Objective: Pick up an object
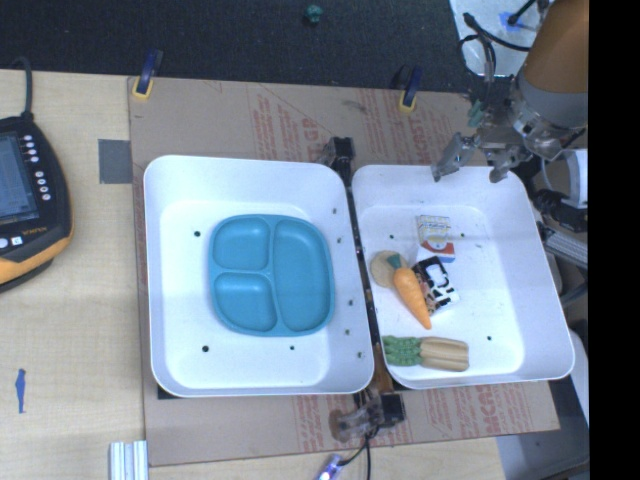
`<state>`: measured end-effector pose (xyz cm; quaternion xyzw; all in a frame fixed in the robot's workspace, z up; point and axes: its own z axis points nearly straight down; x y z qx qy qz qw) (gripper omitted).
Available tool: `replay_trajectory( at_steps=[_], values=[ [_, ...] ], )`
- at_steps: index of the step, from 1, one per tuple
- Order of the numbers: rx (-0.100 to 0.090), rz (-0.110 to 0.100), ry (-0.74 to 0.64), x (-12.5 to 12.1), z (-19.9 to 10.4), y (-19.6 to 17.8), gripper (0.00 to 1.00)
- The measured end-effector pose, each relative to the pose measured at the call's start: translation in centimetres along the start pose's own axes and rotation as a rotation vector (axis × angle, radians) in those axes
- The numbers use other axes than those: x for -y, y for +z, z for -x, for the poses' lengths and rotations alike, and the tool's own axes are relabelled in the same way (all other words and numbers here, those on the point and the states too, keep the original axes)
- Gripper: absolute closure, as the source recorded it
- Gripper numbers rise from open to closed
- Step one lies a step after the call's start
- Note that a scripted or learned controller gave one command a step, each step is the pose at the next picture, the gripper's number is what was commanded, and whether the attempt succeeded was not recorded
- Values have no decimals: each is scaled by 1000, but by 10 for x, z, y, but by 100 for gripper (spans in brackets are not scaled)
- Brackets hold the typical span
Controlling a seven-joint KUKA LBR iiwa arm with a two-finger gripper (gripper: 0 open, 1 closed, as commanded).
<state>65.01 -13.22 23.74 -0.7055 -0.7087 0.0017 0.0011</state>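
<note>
My gripper (468, 169) hangs over the far edge of the right bin (520, 268), its two fingers spread apart with nothing between them. Below it in that bin lie a small white and red packet (435, 234), a black and white toy (436, 283), an orange carrot (411, 296) with a tan round piece (384, 267) at its top, and a green and tan corn-like piece (428, 352) near the front wall. All of these lie apart from the gripper.
The left bin (180, 268) holds a blue divided plate (271, 273). A black and orange teach pendant (25, 198) sits at the left of the bench. Clamps (405, 86) hold the cardboard sheet at the back.
</note>
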Motion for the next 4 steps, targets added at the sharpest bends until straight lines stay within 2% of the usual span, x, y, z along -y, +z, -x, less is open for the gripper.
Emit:
replay_trajectory(
  at_steps=[1, 2, 3, 4],
  values=[
    [1, 2, -1, 60, -24, 137, 0],
    [1, 7, -1, 98, -27, 143, 0],
    [3, 6, -3, 98, -26, 133, 100],
    [-1, 2, 0, 43, -67, 45, 100]
  ],
)
